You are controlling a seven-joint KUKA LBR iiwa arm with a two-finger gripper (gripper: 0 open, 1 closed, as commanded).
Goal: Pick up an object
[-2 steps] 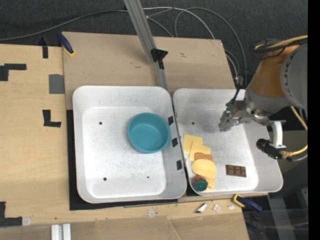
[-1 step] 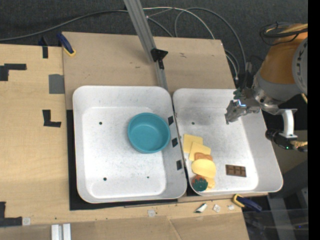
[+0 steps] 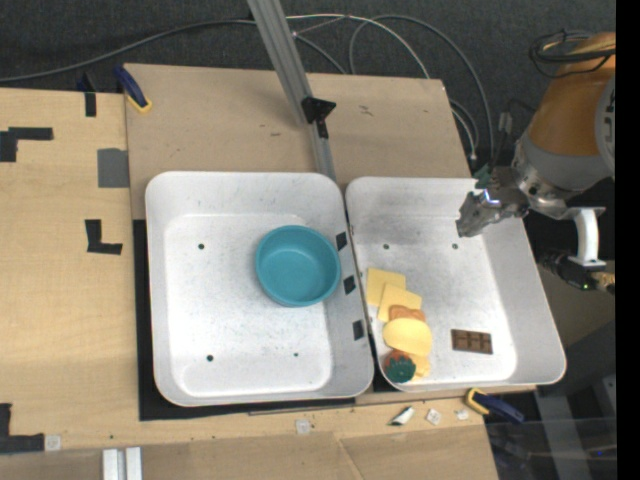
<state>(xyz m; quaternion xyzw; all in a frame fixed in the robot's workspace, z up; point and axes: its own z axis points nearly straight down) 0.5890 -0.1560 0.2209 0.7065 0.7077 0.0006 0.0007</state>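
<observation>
Gripper (image 3: 478,214) sat over the upper right part of the right bin (image 3: 520,268), near its far rim, with the arm (image 3: 570,138) coming in from the right. Whether it was released or clenched could not be told at this resolution. Nothing was visible in its grasp.

Candidate objects lay well apart from it, clustered at the near left corner of the same bin: yellow slices (image 3: 392,296), an orange-yellow lump (image 3: 408,334) touching them, a small teal piece (image 3: 401,369) just beside the lump. A brown block (image 3: 471,342) lay alone, nearer the bin's front right. The left bin (image 3: 180,268) held a blue bowl (image 3: 296,265) toward its centre right.

Judgement: task not yet accomplished. All objects rested on the bin floors; none was lifted. Remaining: choose a target, travel over it, descend, close, lift. The brown block looked the easiest reach, standing clear of neighbours; the yellow cluster risked a multi-object or slipping grasp.
</observation>
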